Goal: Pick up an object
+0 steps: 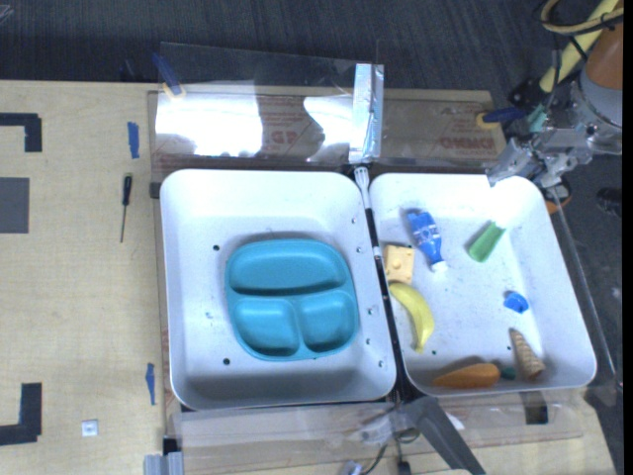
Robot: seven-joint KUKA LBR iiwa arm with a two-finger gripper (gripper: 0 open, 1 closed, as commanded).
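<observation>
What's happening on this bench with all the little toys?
A robot arm is meant to pick up an object. Its pincer sits at the far corner of the right bin, above the items and holding nothing visible. That bin holds a banana, a carrot, a blue tube, a green piece, a small blue block, a yellow block and a brown cone. The left bin holds a teal divided tray.

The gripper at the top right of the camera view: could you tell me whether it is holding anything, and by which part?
Nothing shows in the gripper; it hangs over the right bin's far corner, apart from the green block.
</observation>
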